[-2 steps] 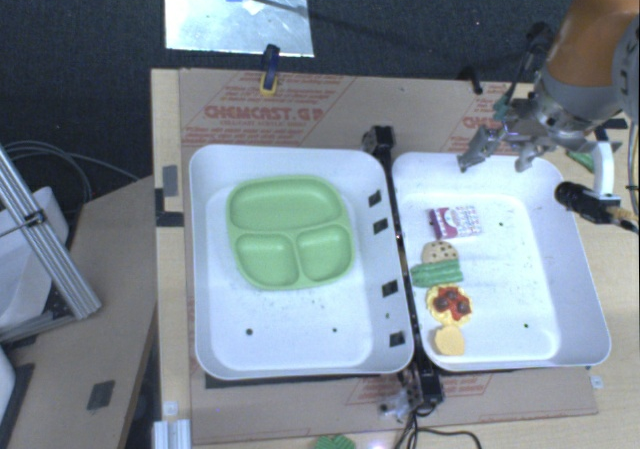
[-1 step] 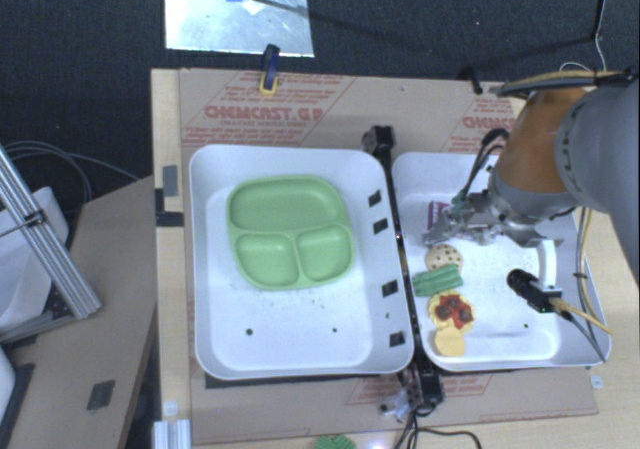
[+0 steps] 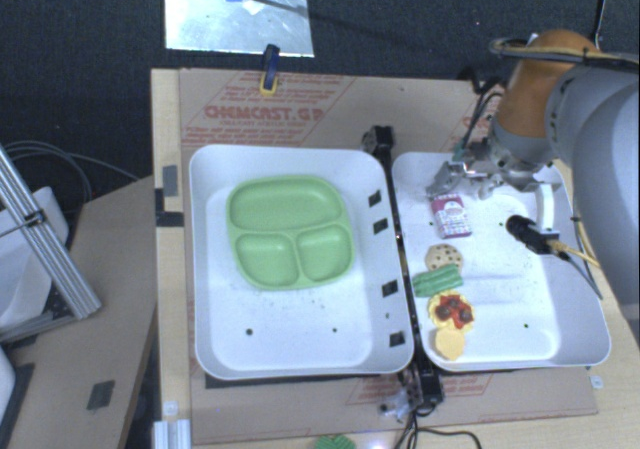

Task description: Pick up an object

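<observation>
The cardboard under the bins read "CHEMCAST", well away from the gripper point(image 3: 452, 177). The pincer hovered in the right bin point(image 3: 580, 337), just above the red-and-white packet point(image 3: 452, 216); nothing sat between its fingers, though how wide they stood couldn't be told. The packet's long axis ran away from the pincer, toward the cookie point(image 3: 443, 257)

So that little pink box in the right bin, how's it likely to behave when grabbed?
The pink box looks like small printed cardboard, so probably light and may crush. It lies flat on the right bin floor, so it should slide rather than roll.
</observation>
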